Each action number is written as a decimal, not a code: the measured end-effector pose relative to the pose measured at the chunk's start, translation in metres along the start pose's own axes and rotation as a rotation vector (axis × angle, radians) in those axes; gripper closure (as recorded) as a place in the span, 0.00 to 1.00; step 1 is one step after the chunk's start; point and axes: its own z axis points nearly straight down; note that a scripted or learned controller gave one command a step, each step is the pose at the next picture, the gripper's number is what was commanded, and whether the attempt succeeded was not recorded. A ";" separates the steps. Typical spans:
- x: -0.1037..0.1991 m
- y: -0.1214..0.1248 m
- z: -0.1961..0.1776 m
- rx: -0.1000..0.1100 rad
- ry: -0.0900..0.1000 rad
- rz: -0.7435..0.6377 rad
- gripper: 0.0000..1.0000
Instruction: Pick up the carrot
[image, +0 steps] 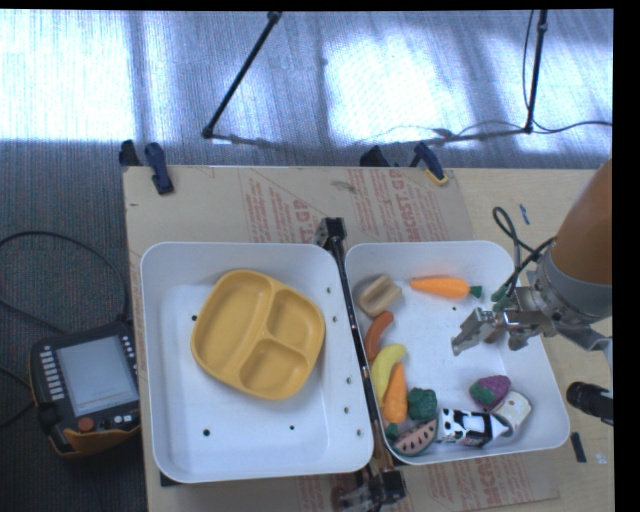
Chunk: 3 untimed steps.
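Observation:
In the right bin (530, 300), an orange carrot (440, 287) with a green top lies on its side near the back wall. A second carrot-like orange piece (396, 392) stands lengthwise at the bin's left side, beside a yellow banana (386, 366). My gripper (467, 334) hangs over the bare middle of the bin floor, to the right of and nearer than the back carrot and apart from it. It is open with nothing between its fingers.
A bread piece (377, 294) and a sausage (378, 333) lie left of the back carrot. Broccoli (421, 403), a watermelon slice (418, 438), a cow-patterned toy (466, 426) and a purple-green piece (490, 389) crowd the front. A yellow divided plate (258, 333) sits in the left bin (160, 400).

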 end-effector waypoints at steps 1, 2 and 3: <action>0.039 -0.017 0.145 -0.007 -0.001 -0.014 0.00; 0.037 -0.020 0.139 0.007 0.005 -0.001 1.00; 0.123 -0.019 0.056 -0.006 0.001 0.060 1.00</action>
